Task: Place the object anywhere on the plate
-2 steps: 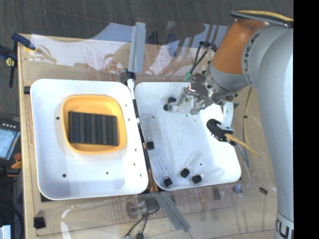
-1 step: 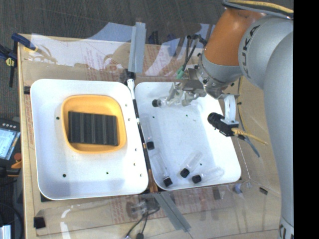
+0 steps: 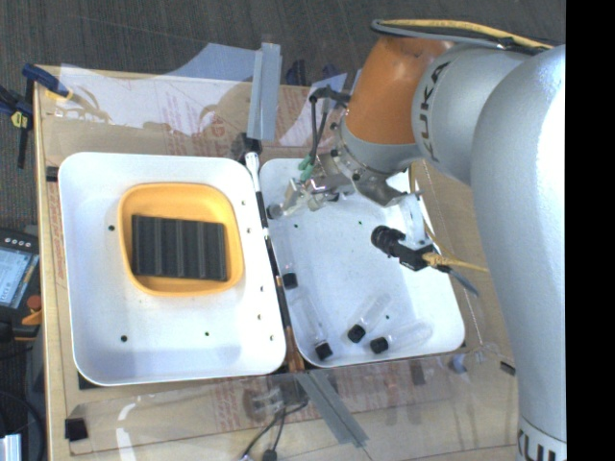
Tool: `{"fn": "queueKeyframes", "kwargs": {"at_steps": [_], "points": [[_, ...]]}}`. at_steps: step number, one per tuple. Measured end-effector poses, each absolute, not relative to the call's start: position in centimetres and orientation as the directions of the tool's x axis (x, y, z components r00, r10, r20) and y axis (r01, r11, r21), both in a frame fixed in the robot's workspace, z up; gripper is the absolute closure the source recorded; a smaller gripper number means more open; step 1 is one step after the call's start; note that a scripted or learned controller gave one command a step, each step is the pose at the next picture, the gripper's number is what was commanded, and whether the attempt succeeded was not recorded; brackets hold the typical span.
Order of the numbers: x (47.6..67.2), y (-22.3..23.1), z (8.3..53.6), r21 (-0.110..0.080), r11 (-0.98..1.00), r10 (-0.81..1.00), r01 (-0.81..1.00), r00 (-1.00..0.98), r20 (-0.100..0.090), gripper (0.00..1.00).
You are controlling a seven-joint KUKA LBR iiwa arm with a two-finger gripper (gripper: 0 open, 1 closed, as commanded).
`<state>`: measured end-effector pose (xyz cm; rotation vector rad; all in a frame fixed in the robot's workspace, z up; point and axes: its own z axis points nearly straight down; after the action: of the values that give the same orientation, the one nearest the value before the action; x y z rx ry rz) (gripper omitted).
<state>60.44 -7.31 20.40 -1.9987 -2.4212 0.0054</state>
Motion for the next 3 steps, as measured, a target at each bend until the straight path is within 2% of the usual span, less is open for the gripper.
{"fn": "queueKeyframes", "kwargs": {"at_steps": [1,2,3], "points": [[61.3,-2.7,19.2,-0.005,0.387,0.922,0.922,-0.387,0.002,1.00],[57.9,-1.3,22.2,-0.004,0.606,0.796,0.796,-0.606,0.003,1.00],[57.9,-1.3,22.2,-0.004,0.606,0.796,0.796,-0.606,0.002,0.00]]}}
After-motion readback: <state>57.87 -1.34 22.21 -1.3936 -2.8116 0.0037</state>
